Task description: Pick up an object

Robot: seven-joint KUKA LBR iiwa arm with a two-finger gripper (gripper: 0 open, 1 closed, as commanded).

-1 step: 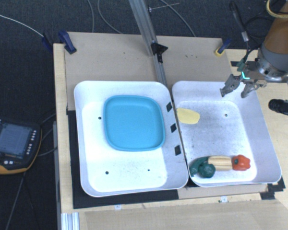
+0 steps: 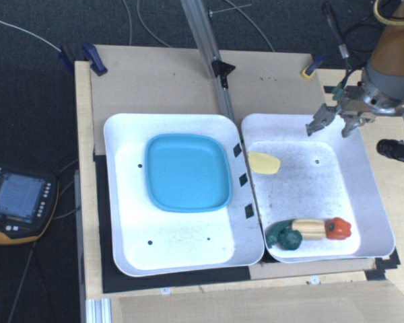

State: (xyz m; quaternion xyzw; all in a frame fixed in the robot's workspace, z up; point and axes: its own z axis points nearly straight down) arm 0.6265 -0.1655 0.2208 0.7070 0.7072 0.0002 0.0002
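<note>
The right bin (image 2: 353, 180) holds a pale yellow piece (image 2: 264, 163) near its left wall. Along its front edge lie a dark green object (image 2: 284, 237), a tan stick-shaped object (image 2: 308, 229) and a red tomato-like object (image 2: 337, 228), close together. My gripper (image 2: 334, 126) hangs over the right bin's back edge, far from all of them. Its two fingers are spread apart with nothing between them. The left bin (image 2: 124, 200) carries a blue square plate (image 2: 188, 172).
A metal pole (image 2: 205, 39) slants down from the top to the gap between the bins. Blue clamps (image 2: 94, 59) grip the bench's back corners. A handheld pendant (image 2: 17, 200) lies on the floor at left, and cables run across the dark floor.
</note>
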